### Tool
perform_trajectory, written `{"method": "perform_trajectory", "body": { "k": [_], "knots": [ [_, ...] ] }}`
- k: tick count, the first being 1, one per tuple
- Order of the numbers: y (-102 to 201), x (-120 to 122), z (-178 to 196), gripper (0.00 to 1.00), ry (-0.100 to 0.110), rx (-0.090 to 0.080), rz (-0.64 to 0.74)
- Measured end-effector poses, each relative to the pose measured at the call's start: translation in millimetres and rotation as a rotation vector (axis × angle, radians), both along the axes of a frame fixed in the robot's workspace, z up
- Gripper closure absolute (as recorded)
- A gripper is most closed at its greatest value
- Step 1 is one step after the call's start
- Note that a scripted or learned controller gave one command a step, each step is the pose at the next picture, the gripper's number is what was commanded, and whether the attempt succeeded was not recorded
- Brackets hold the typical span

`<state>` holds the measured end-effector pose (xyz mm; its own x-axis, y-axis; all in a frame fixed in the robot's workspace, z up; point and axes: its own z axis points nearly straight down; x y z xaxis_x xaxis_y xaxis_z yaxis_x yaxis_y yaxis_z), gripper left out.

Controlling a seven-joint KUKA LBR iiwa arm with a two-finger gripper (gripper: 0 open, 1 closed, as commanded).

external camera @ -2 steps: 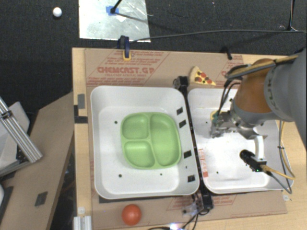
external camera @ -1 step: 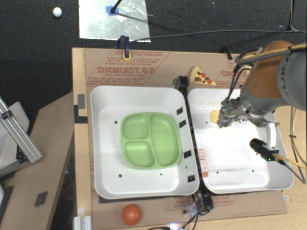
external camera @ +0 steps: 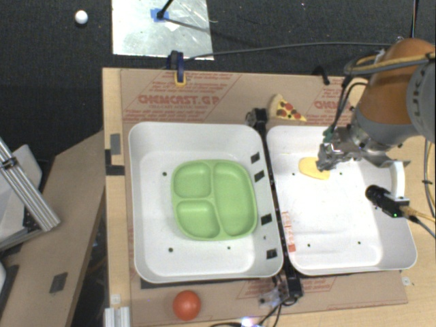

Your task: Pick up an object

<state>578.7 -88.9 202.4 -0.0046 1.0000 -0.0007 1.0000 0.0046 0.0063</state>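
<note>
The claw (external camera: 328,157) is down on the yellow piece (external camera: 312,169) in the right bin (external camera: 340,251) (whether its fingers grip it I cannot tell), while a green tray (external camera: 212,199) lies in the left bin (external camera: 157,155).

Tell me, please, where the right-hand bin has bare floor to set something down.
In the shallow white right bin, the front half is bare. The back is crowded by the flat yellow piece and the end effector.
</note>
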Motion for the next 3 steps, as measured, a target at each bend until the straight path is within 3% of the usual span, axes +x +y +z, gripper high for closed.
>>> {"method": "perform_trajectory", "body": {
  "k": [1,2,3],
  "knots": [
    [6.0,1.2,62.9,1.0,-0.002,0.0,0.002],
    [6.1,2.1,62.4,1.0,0.003,0.0,0.001],
    [52.3,-11.6,43.5,1.0,0.006,0.002,0.003]
  ]
}}
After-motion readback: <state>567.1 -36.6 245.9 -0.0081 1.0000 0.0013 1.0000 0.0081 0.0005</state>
